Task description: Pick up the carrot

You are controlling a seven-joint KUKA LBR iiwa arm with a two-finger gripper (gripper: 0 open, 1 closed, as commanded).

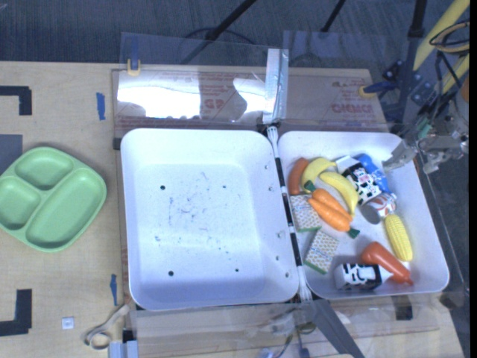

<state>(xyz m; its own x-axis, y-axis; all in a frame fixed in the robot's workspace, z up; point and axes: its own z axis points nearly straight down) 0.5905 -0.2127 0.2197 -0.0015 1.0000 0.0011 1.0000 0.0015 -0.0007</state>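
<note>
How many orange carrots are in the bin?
2. One orange carrot lies mid-bin beside the yellow banana; another lies near the front edge under the yellow corn cob. Others may be hidden.

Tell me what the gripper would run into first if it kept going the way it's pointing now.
The gripper points left and down into the right bin. Likely the first thing met is the blue item beside it, ahead of the carrot; depth is unclear.

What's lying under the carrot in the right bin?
The carrot rests partly on a patterned cloth piece, with the banana against its upper side. Whatever sits directly beneath its middle is covered.
</note>
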